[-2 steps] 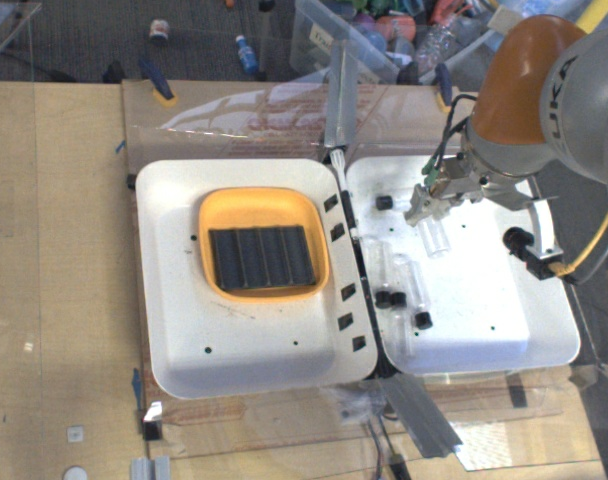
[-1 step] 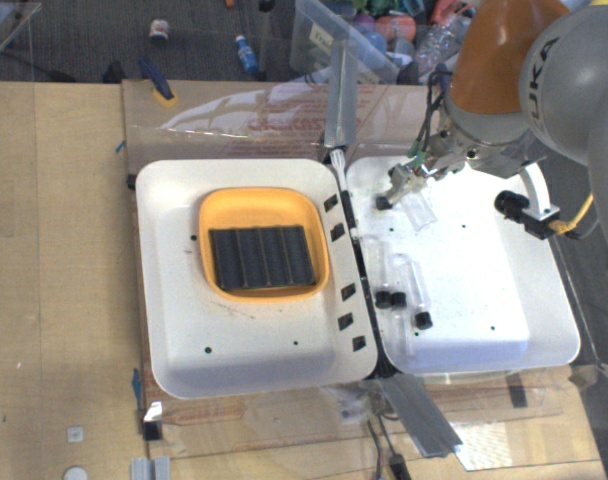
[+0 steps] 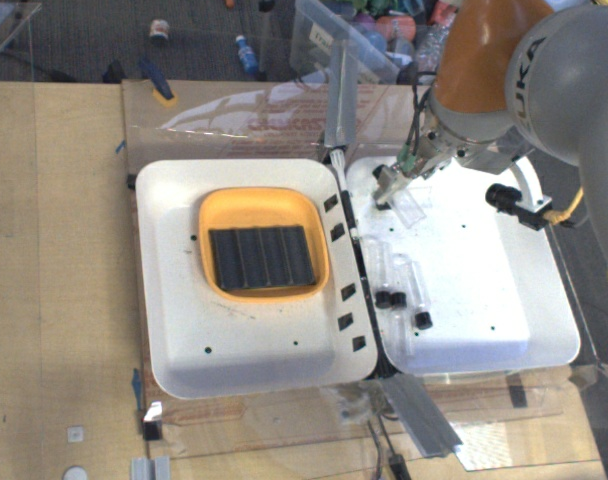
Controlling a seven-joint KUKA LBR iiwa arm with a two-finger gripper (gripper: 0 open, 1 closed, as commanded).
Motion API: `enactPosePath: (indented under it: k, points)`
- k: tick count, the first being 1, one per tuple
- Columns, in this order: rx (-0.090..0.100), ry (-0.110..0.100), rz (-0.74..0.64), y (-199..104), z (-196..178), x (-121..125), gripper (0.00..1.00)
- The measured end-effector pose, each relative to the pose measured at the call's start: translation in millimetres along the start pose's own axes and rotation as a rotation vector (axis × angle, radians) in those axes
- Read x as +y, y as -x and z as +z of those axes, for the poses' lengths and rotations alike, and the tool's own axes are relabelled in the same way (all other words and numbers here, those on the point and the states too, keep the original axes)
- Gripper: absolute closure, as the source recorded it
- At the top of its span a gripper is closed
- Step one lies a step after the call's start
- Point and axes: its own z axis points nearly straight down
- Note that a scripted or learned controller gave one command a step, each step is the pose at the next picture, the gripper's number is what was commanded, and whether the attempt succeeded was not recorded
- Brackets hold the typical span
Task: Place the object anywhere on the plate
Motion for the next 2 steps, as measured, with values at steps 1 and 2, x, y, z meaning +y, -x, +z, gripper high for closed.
enactPosePath:
  k: [1,2]
  points:
    - [0.001,-0.001,-0.074,-15,0,9,1.00]
    - [0.002,-0.001,-0.161,-32,0,19,1.00]
